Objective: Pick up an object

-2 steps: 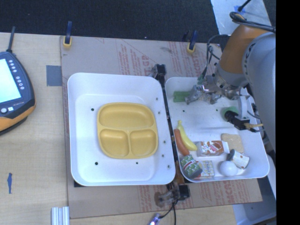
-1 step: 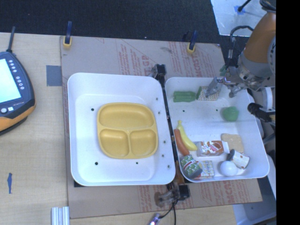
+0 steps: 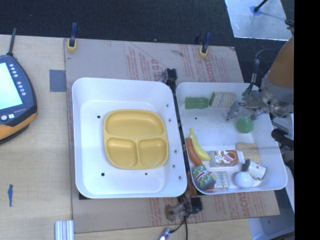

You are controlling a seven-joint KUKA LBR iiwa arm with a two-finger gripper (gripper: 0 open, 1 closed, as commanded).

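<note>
Bench [image 3: 45, 184] seen from above, bearing two white bins side by side. Near edge of the right bin [image 3: 280, 181]: a small printed packet [image 3: 205, 176], a white round object [image 3: 244, 180] and a white cup with red marks [image 3: 256, 170], the last two touching, details too small to read. Just beyond them lie a red-and-white carton [image 3: 226, 158], a banana [image 3: 198, 147] beside an orange-red stick-shaped item [image 3: 192, 151] near the bin's left wall, and a pale wooden piece [image 3: 248, 148] whose right end is hard to make out. Mid-bin, a green ball [image 3: 245, 124] sits directly under the gripper [image 3: 243, 110], partly covered by it. Gripper fingers spread apart, straddling the ball's far side; contact cannot be judged. Arm [image 3: 280, 74] cut off at the right. Far edge of the right bin: a green block [image 3: 197, 102] and a speckled sponge-like pad [image 3: 223, 99]. Left bin [image 3: 85, 134]: a yellow divided plate [image 3: 135, 138] at its centre. Far left bench edge: a control pendant [image 3: 12, 96], cropped.
</note>
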